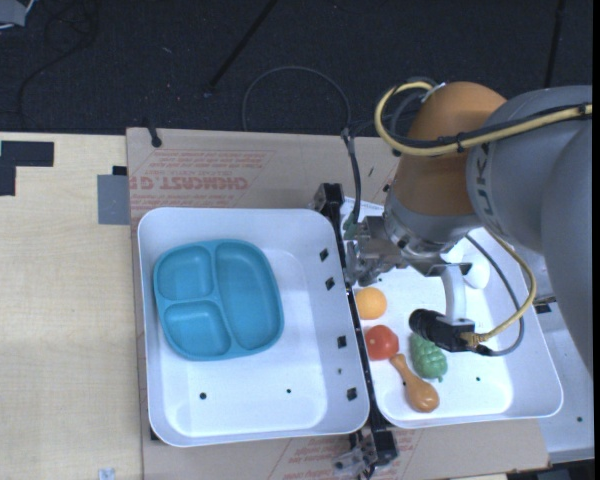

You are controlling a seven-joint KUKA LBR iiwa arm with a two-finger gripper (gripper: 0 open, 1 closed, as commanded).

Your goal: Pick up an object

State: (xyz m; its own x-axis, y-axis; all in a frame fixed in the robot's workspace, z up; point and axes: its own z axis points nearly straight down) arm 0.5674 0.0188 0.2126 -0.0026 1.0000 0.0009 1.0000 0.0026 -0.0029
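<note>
left bin: blue divided plate | right bin: orange ball, red tomato, green toy, wooden spoon | arm above right bin

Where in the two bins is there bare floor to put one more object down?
Left bin: bare floor in front of the blue divided plate and along its right side. Right bin: crowded near the divider, with orange ball, tomato, green toy, wooden spoon; its right front corner is bare.

Dark carpet across the top of the frame, black cables trailing over it, pale wooden bench at left, brown cardboard sheet at centre, grey square at its left edge.
</note>
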